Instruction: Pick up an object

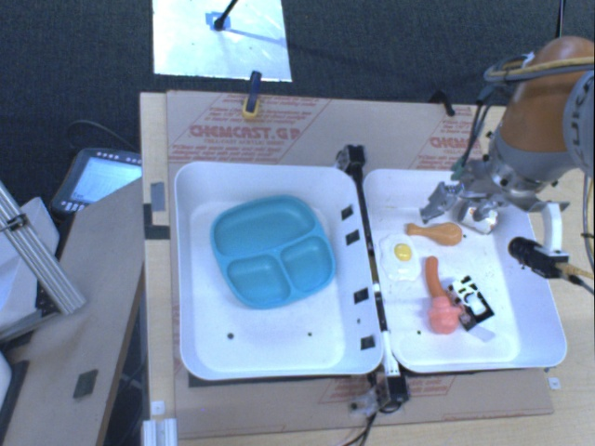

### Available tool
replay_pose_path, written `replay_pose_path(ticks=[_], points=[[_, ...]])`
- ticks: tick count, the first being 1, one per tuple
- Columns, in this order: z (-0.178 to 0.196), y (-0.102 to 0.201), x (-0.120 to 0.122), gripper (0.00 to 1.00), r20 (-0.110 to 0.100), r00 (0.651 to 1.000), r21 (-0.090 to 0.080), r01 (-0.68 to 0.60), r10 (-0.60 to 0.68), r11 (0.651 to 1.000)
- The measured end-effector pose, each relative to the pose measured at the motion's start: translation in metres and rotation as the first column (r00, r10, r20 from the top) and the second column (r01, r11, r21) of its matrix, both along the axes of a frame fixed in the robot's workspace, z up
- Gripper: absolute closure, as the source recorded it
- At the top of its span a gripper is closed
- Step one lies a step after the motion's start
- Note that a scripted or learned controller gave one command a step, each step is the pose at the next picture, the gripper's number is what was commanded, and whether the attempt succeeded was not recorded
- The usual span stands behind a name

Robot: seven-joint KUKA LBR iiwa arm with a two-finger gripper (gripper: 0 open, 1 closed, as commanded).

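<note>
Closest to the viewer, in the near part of the right bin [544,342]: a black-and-white block [472,303], touching or just beside the pink end of an orange-and-pink toy sausage [437,294]. Sausage laid near-to-far, orange end toward the far side. Just left of it, a toy fried egg [402,252], flat on the bin floor, close to the divide between the two bins. Beyond the egg, a tan toy drumstick [437,234], lying crosswise, thin end to the left, thick end to the right.

Directly behind the drumstick, over the far part of the right bin, the end effector [462,207], carried by the grey arm [539,147] with its orange band [558,59], reaching in from the right. Whether spread wide or closed narrow, cannot tell from this angle. Very near the drumstick's thick end; contact or gap, impossible to judge.

In the left bin [186,277], a blue compartment plate [271,249], three sections, turned at a slight angle, roughly central.

Under both bins, a brown cardboard sheet [297,128] with red print, flat on the counter [153,137]. At its far edge, a yellow clamp [251,105]; beyond that, a silvery sheet [220,26]. Off to the left, a tablet-like screen [98,179] and a length of aluminium rail [37,258].
</note>
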State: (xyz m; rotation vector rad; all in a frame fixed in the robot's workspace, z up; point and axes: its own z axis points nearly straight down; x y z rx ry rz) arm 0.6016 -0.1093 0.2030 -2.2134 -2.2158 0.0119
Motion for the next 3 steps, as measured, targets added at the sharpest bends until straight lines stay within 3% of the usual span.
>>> replay_pose_path(ticks=[1, 3], points=[[0.008, 0.000, 0.003, 0.00, 0.013, 1.000, -0.001, -0.002, 0.002, 1.000], [-0.080, -0.005, -0.008, 0.00, 0.011, 1.000, -0.001, 0.000, 0.000, 1.000]])
